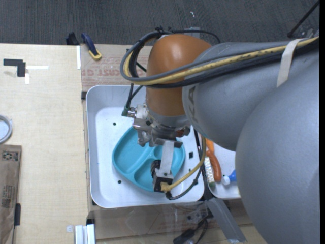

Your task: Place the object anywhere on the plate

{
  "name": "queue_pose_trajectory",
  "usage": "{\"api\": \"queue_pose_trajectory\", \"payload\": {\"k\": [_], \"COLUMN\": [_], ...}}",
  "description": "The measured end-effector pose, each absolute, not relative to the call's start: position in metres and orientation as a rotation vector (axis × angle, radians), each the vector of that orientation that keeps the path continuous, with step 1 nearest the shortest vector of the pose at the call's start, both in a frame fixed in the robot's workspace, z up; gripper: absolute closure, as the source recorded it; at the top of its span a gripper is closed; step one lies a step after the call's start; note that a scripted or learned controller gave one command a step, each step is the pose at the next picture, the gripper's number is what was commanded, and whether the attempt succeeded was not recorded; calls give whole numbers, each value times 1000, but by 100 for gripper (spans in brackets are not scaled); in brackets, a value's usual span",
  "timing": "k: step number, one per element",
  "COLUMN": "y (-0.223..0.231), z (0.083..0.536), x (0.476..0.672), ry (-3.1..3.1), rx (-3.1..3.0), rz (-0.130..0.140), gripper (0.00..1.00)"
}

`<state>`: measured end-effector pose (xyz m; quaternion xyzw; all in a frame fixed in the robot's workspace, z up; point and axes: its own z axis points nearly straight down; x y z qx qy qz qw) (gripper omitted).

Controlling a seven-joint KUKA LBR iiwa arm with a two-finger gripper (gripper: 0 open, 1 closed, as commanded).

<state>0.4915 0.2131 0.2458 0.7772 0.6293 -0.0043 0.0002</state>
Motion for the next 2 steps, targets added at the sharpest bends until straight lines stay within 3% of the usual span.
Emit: {"api": "queue_pose_trajectory", "payload": {"k": [1, 2], "y": [227, 227], "z": [146, 146], "x": [477, 477], "ry": [2066, 2066], "rx": [2369, 2368], "rz": [-16, -16], "gripper": [100, 0]}}
